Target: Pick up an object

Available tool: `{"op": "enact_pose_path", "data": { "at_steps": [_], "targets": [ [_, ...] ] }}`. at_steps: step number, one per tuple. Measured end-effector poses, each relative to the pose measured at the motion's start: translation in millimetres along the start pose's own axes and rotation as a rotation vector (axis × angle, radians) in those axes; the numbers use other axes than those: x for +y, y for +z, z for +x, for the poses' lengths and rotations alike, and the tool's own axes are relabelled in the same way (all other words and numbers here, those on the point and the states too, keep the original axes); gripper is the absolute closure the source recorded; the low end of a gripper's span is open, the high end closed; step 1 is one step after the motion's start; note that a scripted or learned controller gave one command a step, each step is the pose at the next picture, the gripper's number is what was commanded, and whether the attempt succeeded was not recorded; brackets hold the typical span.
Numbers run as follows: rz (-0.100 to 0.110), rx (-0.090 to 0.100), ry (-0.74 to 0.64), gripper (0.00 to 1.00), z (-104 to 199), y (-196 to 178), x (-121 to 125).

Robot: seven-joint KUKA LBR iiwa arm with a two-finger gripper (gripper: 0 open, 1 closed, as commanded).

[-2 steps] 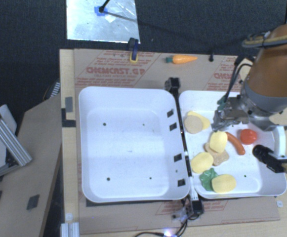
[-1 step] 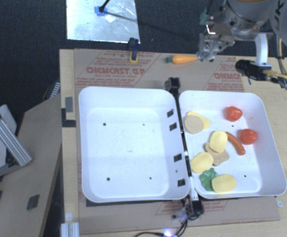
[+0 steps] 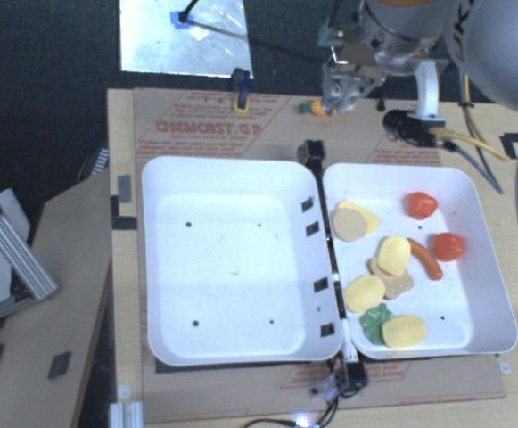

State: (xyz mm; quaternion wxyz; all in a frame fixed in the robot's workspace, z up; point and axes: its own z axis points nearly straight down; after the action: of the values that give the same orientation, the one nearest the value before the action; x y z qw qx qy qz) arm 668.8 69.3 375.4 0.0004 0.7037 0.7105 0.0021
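Pincer [image 3: 340, 94] state unclear, above bench | toys crowd right bin [image 3: 481, 239] | left bin [image 3: 165, 266]

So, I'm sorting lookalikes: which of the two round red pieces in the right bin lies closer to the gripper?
The upper red piece, near the bin's far right corner, sits closer to the gripper. The other red piece lies lower, beside the orange sausage shape.

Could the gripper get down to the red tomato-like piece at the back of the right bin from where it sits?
Probably yes. The gripper hangs above the bench behind the right bin, and the red piece lies alone near the back wall with nothing over it.
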Motion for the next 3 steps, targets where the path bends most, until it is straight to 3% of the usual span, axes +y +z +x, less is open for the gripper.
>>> {"op": "enact_pose_path", "data": {
  "at_steps": [2,3],
  "targets": [
    [0.008,0.0,-0.001,1.0,154,142,-1],
    [0.001,-0.001,0.003,1.0,149,126,1]
  ]
}}
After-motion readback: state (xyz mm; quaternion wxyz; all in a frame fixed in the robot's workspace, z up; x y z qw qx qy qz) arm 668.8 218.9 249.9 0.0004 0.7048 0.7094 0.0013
